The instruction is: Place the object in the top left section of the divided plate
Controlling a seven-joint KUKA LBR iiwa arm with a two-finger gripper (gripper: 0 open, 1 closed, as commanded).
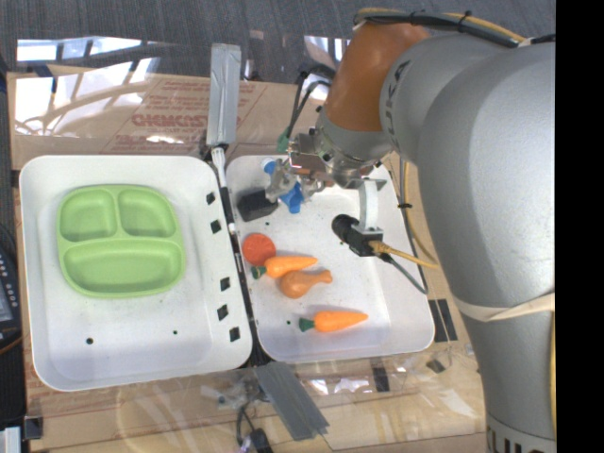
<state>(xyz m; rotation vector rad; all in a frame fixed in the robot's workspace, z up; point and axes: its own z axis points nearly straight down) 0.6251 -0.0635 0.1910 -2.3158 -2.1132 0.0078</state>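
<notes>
The green divided plate [120, 241] lies in the left bin [57, 347]; its top left section [90, 213] holds nothing. In the right bin [396, 328] lie a red tomato [260, 248], an orange carrot [290, 265], a tan drumstick [304, 282] and a second carrot [335, 321]. My gripper [302, 218] hangs over the far part of the right bin, just behind the tomato and first carrot. It is open, its black fingers [255, 203] spread wide with nothing between them.
The grey arm with its orange band [368, 74] covers the right side of the right bin. A cardboard sheet [170, 111] lies behind the bins. A black-clipped rim [231, 272] divides the two bins.
</notes>
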